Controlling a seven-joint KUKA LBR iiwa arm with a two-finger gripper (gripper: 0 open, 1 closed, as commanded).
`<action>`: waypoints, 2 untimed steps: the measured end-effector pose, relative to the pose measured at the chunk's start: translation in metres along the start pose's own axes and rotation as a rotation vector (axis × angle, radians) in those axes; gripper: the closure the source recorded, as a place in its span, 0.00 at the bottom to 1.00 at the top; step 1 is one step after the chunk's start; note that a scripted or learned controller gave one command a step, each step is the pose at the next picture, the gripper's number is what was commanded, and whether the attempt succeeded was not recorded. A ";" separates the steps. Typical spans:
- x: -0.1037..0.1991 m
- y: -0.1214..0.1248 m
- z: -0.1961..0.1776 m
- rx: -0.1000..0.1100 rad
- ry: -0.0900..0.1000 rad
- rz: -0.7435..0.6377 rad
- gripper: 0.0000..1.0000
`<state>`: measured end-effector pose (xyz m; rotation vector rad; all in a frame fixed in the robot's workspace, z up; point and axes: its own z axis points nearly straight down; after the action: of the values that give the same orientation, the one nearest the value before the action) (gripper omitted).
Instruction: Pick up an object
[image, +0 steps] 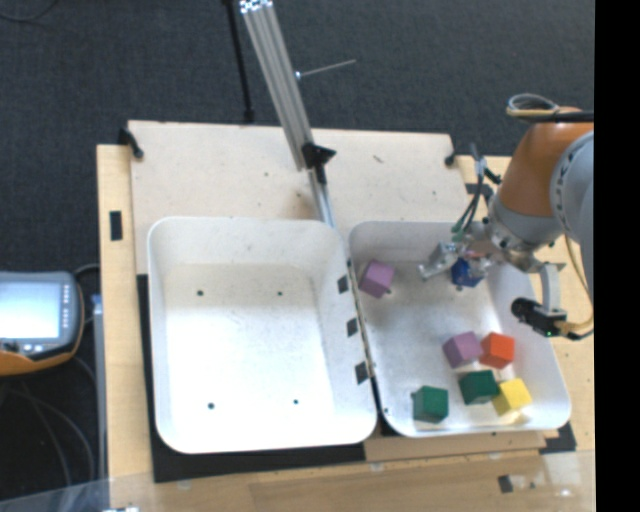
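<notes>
Green cube (431, 403) at bin rim, claw (455, 262) blurred, blue object (464, 272) half hidden

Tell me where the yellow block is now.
The yellow block lies in the right bin, near its front right corner, touching a green block, just below the orange one.

You're looking at a soft, even light from overhead, bright enough that the two white bins (250, 330) nearly wash out, the left one palest toward 9 o'clock. Shadows are faint and short, tucked under the coloured blocks (478, 385) at 4 o'clock. The dark floor (100, 60) at 12 o'clock reads grainy. You get mild blur overall, and the claw (455, 265) at 3 o'clock looks smeared.
</notes>
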<state>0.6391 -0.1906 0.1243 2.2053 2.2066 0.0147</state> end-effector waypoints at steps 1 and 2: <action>0.011 0.002 0.004 -0.004 -0.001 0.000 0.00; 0.020 -0.008 0.016 0.018 0.006 0.002 0.00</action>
<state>0.6312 -0.1708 0.1077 2.2196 2.2165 0.0013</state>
